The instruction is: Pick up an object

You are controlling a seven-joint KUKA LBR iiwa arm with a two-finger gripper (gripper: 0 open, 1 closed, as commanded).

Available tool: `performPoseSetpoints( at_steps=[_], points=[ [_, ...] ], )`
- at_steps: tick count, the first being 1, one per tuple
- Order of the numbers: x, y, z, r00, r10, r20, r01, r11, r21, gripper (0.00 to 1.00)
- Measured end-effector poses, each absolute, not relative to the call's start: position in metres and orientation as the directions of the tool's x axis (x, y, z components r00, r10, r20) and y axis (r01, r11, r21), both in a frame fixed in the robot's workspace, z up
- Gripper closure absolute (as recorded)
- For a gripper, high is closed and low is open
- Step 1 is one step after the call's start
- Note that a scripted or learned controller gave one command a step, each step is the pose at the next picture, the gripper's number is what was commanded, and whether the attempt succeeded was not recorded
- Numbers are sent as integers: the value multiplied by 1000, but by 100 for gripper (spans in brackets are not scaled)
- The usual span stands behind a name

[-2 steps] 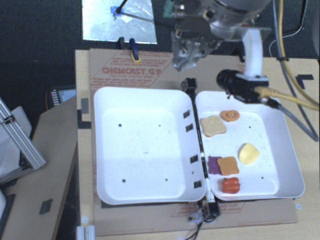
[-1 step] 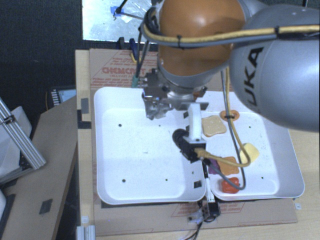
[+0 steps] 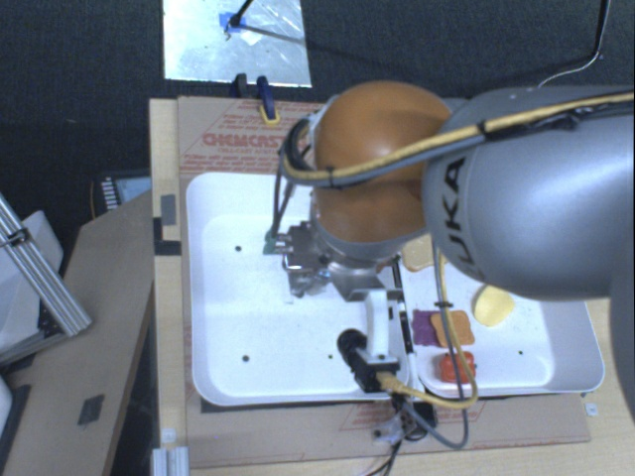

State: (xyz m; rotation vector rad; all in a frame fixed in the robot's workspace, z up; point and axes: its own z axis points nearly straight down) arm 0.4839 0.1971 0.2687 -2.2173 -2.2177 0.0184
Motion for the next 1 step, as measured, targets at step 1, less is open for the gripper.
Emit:
performPoseSetpoints(
  at_steps=[1],
  points=[
    [483,206,116,-1,1000,-5,1000,1,-15,100]
  ],
)
